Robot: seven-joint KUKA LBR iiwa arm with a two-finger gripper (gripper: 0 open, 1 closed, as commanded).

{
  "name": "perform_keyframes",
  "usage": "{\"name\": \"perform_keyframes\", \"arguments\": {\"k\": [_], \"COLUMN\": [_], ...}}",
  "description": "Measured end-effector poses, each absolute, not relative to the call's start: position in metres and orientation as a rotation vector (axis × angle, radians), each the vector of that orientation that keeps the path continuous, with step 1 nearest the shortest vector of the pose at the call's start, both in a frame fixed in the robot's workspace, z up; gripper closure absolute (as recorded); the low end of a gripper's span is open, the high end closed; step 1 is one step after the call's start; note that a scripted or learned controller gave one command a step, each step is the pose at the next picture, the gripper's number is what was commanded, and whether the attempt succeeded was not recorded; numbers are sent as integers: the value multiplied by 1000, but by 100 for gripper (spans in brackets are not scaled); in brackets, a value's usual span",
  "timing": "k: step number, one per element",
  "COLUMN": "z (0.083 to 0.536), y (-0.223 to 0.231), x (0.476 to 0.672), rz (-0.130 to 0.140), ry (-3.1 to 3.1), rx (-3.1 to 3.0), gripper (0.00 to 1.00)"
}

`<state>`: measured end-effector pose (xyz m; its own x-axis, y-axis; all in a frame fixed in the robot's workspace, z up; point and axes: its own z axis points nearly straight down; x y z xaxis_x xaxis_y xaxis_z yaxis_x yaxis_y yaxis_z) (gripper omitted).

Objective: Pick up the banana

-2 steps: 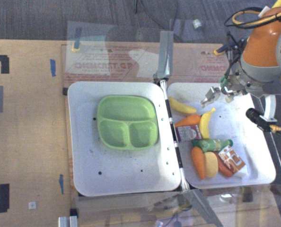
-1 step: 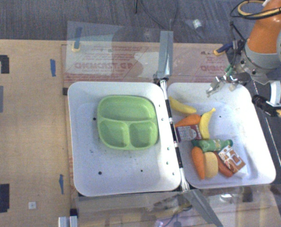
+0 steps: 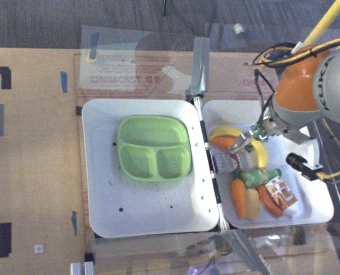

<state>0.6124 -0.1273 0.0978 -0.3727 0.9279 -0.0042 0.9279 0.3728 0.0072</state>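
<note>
Nearest the viewer, along the lower right of the frame, a carrot [image 3: 238, 198], a pale potato-like piece [image 3: 252, 204], a second orange piece [image 3: 268, 201] and a small printed carton [image 3: 281, 192] are lying side by side in the right bin [image 3: 321, 208]. Just above them a green bottle-shaped item [image 3: 257, 178] is lying crosswise. Higher still, the gripper [image 3: 245, 144] is hanging at the middle of this bin, directly beside the banana [image 3: 260, 154]; how far its claw is open, and whether it is gripping anything, cannot be told. The banana is lying in the upper middle of the right bin, with another yellow-and-orange piece [image 3: 225, 136] to its left. The grey arm [image 3: 299, 93] with its orange band is reaching in from the upper right. In the left bin [image 3: 101, 205], at frame centre, a green divided plate [image 3: 154, 148] is sitting.
</note>
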Motion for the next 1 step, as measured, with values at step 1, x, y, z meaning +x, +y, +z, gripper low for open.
{"name": "perform_keyframes", "arguments": {"k": [1], "z": [117], "y": [-131], "x": [617], "rz": [20], "ry": [2575], "rx": [1752], "gripper": [100]}}
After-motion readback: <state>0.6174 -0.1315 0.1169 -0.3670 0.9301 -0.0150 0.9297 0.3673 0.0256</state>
